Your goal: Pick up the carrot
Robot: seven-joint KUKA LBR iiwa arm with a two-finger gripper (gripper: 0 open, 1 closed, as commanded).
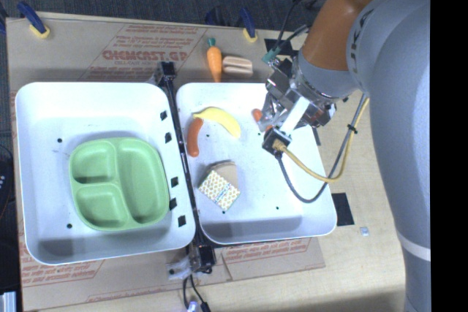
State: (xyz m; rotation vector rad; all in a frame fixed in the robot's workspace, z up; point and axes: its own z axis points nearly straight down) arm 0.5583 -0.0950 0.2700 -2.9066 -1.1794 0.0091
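The carrot (213, 61), orange with a green top, lies on the cardboard just beyond the far rim of the right bin (307, 219), next to a tan roll (238, 66). My gripper (269, 129) hangs low over the right bin's far right part, well to the right of and nearer than the carrot. A small orange-red thing (257, 114) shows at the gripper's left side; I cannot tell whether it is held or merely beside it.
In the right bin lie a yellow banana (221, 120), a reddish sausage (194, 137) and a sandwich with a patterned wrapper (220, 186). The left bin (36, 106) holds a green divided plate (117, 183). A yellow cable (314, 173) loops off the wrist.
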